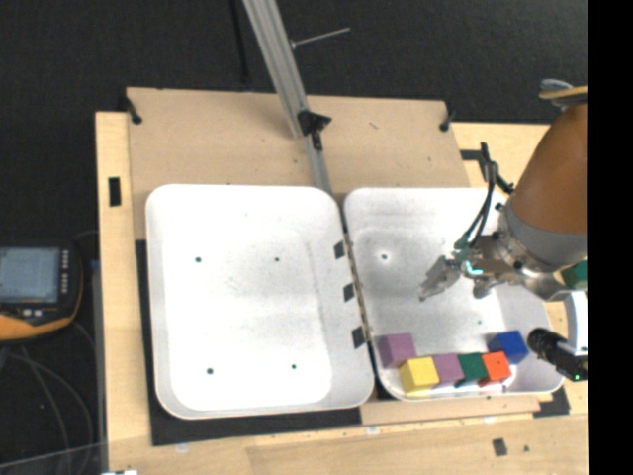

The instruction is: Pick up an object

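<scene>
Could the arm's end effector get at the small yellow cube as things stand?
Probably yes: the end effector hangs above bare bin floor, and the small yellow cube lies uncovered by the front wall, though purple blocks crowd it.

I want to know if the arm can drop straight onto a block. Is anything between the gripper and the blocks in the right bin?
Nothing visible does. The gripper hangs over bare floor of the right bin, and the purple block and yellow block sit nearer the camera, with bare white floor between.
</scene>
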You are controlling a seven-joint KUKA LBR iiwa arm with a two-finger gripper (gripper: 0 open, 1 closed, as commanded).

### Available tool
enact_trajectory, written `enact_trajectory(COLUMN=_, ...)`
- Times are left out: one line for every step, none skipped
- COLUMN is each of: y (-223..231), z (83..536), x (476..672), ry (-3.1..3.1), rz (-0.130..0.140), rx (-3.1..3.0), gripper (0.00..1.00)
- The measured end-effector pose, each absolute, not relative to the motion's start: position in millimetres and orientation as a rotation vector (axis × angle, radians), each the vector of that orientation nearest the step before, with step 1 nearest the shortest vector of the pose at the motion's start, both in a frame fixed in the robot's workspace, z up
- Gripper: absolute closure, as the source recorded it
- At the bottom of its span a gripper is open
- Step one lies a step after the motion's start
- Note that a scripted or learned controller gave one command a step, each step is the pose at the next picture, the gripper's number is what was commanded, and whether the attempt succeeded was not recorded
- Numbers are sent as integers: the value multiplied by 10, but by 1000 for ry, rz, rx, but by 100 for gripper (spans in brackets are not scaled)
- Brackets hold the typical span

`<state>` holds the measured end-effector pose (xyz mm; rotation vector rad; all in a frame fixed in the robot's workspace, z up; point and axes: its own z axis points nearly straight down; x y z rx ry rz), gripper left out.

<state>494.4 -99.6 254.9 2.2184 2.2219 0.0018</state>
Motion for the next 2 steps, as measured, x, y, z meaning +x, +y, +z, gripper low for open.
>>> enact_trajectory(y=-996, z=2549, x=4944, ry=2221, rz=2, rx=2219, gripper=0)
enact_trajectory(y=-996, z=2549, x=4944, ry=2220, rz=2, rx=2220, gripper=0)
